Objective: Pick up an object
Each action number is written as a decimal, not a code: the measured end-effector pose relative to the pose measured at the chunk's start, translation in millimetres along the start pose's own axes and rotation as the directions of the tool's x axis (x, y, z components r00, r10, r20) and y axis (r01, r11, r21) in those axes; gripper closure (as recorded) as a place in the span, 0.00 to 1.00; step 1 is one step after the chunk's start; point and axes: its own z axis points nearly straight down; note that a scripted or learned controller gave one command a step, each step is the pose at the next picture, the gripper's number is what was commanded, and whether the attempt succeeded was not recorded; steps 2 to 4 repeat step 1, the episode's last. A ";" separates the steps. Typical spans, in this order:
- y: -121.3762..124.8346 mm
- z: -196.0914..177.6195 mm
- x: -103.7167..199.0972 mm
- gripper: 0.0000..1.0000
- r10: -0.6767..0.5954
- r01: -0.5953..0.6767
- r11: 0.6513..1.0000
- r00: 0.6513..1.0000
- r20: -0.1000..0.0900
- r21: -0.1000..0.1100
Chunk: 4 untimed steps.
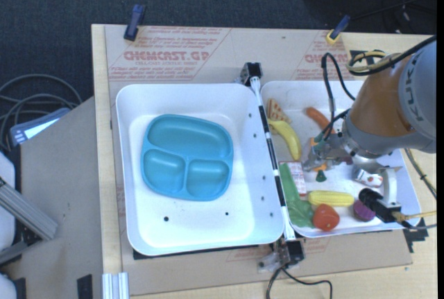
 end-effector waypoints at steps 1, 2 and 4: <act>28.3 -91.0 61.6 1.00 -0.003 0.003 1.000 1.000 -0.001 0.000; 28.3 -91.0 61.6 1.00 -0.003 0.003 1.000 1.000 -0.001 0.000; 28.3 -91.0 61.6 1.00 -0.003 0.003 1.000 1.000 -0.001 0.000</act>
